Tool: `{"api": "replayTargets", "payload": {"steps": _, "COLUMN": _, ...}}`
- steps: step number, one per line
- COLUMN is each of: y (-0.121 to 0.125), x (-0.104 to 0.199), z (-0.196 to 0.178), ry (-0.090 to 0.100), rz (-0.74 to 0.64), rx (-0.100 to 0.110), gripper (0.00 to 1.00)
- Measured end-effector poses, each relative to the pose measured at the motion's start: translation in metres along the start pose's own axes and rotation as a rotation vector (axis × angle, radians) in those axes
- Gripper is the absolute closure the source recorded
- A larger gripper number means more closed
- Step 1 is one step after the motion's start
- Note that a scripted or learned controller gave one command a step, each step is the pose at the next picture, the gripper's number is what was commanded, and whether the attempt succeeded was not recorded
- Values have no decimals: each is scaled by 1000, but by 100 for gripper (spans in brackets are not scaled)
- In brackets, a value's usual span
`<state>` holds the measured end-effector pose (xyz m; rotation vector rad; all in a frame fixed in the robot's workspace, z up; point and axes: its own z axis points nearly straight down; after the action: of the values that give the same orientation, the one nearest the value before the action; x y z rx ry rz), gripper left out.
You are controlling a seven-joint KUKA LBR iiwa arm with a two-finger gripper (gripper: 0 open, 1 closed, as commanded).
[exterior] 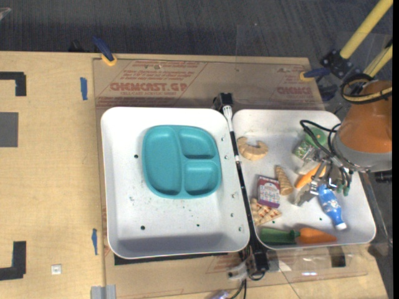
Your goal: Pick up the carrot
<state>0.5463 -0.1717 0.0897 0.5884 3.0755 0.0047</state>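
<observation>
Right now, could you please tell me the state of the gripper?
Gripper: low in the right bin, among the toys; whether it is open or shut cannot be told. The carrot lies apart, near the front wall.

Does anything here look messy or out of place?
Nothing looks spilled or broken. The right bin holds a loose jumble of toy food, with the carrot lying flat against its near wall. The teal plate sits squarely in the left bin.
</observation>
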Motion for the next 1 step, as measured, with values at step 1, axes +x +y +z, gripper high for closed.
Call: {"api": "replayTargets", "payload": {"steps": 1, "y": 1, "x": -4, "z": -14, "ry": -14, "rz": -2, "rx": 0, "gripper": 100}}
